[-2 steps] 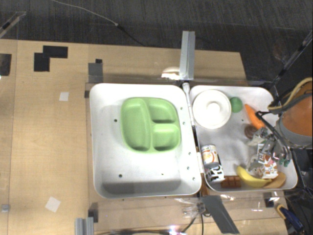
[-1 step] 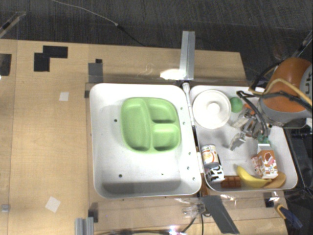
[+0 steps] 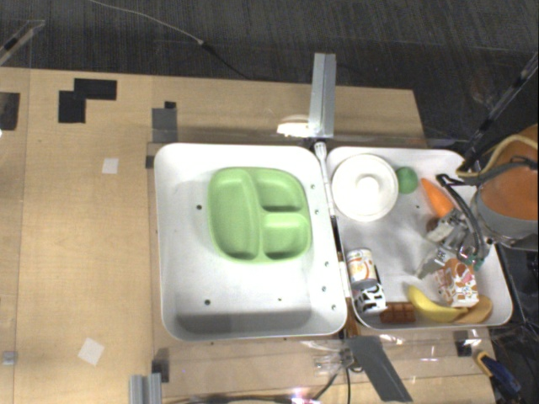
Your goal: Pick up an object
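Nothing lifted yet: your gripper (image 3: 449,251), lower right of frame, hangs just above the small printed carton (image 3: 460,286); finger state cannot be told.

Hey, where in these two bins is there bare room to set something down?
Left bin: a wide bare strip along the near wall below the green divided tray, and a narrower strip on its left. Right bin: one bare patch mid-floor, between the white bowl, the can and the gripper. Its near corner is crowded with banana and carton.
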Controlling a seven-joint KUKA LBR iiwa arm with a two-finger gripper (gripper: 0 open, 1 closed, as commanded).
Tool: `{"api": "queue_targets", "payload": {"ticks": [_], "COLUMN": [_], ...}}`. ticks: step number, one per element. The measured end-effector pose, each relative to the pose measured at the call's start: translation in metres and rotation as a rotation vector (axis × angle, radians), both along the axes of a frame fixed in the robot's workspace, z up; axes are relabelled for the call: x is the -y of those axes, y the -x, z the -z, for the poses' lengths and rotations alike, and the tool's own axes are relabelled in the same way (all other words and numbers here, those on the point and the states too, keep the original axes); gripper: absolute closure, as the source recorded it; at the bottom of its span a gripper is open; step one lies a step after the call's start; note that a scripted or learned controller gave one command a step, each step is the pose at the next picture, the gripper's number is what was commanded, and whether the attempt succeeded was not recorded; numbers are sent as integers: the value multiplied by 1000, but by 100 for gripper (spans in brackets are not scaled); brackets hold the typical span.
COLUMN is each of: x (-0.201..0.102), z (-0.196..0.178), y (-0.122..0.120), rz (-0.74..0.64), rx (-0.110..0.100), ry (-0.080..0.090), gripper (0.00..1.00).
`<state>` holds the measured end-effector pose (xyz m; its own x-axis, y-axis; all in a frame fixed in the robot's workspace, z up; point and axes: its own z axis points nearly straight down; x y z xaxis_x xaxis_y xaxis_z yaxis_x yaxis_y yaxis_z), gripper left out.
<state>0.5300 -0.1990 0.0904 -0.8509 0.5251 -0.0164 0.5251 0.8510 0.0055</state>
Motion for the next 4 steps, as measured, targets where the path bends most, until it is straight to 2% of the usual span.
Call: {"api": "queue_targets", "payload": {"ticks": [1,2,3,4], "x": [0,-60,-5,-3], "z": [0,0,0,0], "y": [36,-21,37,4], "rz": [103,417,445,581], "rx": [4,4,2,-2], "ry": [-1,-10,-3,-9], "gripper": [0,0,0,0]}}
